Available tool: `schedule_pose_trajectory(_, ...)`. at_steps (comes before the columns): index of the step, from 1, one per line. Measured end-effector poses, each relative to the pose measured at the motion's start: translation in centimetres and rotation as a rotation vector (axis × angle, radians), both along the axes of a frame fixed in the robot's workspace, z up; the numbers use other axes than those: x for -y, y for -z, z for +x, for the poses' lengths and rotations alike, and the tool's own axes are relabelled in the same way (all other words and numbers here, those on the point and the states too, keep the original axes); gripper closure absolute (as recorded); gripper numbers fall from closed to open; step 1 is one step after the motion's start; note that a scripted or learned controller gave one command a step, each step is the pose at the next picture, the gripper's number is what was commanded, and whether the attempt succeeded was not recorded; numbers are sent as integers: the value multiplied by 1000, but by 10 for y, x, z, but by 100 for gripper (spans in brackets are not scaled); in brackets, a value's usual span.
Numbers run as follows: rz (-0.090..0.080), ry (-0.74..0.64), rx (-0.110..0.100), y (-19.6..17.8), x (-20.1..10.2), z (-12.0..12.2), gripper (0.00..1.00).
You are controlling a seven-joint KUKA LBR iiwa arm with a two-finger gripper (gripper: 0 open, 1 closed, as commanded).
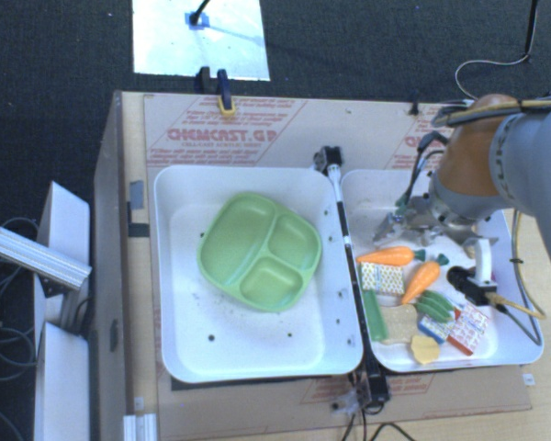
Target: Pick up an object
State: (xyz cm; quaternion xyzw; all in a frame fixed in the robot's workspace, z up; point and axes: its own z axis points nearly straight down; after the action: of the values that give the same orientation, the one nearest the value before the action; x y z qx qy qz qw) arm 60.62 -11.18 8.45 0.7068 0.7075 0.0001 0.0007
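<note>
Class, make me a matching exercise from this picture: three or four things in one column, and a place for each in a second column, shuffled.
Things:
1. light green divided plastic plate
2. two orange toy carrots
3. flat yellow toy piece
4. robot's claw

Places:
A. near front edge of right bin
B. left bin
C. middle of right bin
D. over back part of right bin

Pairs: 1-B, 2-C, 3-A, 4-D

Red print on the bench board [222,136] reads "CHEMCAST GP"

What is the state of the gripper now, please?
Gripper: open, holding nothing, above the two carrots in the right bin.
</note>
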Motion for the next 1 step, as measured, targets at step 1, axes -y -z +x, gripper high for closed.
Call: schedule_pose_trajectory(1, 1, -2, 2, 0, -23, 61, 0)
